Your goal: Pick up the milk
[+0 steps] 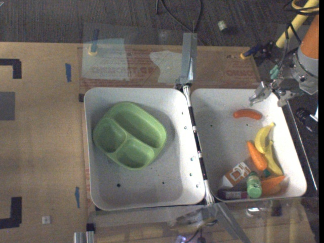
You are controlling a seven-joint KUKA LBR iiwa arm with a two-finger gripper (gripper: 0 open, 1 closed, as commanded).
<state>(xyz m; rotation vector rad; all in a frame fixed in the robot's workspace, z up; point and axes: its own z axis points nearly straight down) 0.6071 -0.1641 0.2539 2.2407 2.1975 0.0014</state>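
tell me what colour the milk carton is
White with an orange-brown panel, judging from the camera view; the milk carton lies in the right bin's near corner.

Flat tan wooden bench top (40, 135) spans the lower view. Dark grey carpeted floor (76, 4) lies beyond its far edge, crossed by a thin black looped cable (178, 15). Black tape corner marks (12, 67) and short blue tape strips (68, 72) sit on the bench.

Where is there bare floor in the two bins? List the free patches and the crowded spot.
Left bin: free along the near edge, below the green plate. Right bin: free on its left side, from the sausage down to the milk. Crowded: near-right corner, where bananas, carrot and milk cluster.
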